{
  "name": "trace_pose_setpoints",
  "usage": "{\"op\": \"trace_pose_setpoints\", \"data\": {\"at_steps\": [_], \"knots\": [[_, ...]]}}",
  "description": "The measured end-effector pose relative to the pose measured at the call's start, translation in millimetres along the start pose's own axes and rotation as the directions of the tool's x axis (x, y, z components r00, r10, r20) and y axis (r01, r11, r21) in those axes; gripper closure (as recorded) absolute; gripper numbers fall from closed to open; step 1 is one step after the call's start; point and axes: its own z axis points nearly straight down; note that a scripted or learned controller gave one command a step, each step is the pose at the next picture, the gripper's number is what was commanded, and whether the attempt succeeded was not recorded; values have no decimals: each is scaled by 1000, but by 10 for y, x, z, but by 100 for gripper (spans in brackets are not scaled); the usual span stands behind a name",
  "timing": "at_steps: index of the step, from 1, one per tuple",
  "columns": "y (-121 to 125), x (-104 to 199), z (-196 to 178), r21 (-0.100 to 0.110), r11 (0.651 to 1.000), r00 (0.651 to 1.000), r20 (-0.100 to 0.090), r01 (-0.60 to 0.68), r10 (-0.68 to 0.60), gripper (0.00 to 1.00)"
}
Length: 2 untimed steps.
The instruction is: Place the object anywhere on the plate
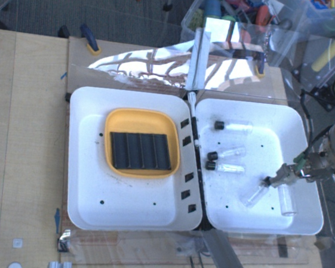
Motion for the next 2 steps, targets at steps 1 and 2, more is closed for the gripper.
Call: {"op": "trace_pose_setpoints", "data": {"at_steps": [1,2], "knots": [[22,113,261,-1,961,961,1,277,-277,100],[-15,-125,64,-4,988,988,4,158,-158,100]]}}
